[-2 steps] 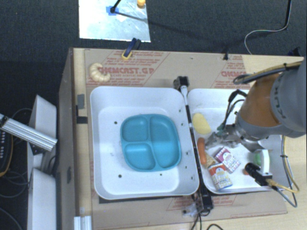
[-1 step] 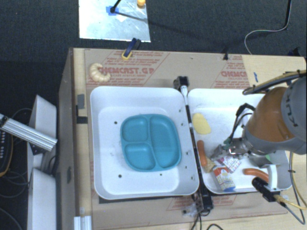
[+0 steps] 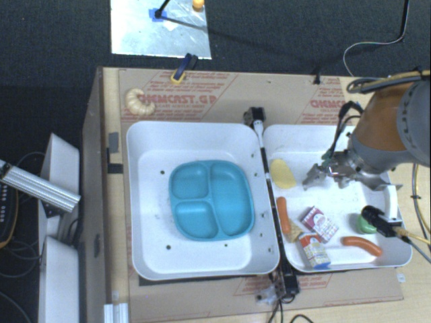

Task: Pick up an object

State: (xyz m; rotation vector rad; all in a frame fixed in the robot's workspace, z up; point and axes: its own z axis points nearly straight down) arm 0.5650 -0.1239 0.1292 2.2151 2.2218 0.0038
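Two shallow white plastic bins are seen side by side on printed cardboard. A smooth blue divided plate point(image 3: 210, 200) is sat in the left bin point(image 3: 153, 148). In the right bin point(image 3: 303, 143), a soft-looking yellow oval piece point(image 3: 283, 174) is found by the left wall, with a slim orange sausage point(image 3: 283, 217) below it, two small red-and-white cartons point(image 3: 318, 223) point(image 3: 314, 252) beside that, a glossy red sausage point(image 3: 361, 245) near the front rim and a green lump point(image 3: 364, 225) just above it. The arm point(image 3: 385, 130) is bent in from the right, and the gripper point(image 3: 315, 175) is angled down and left over bare bin floor, just right of the yellow piece; whether the claw is open or closed can't be told. Nothing is seen blocking the way.
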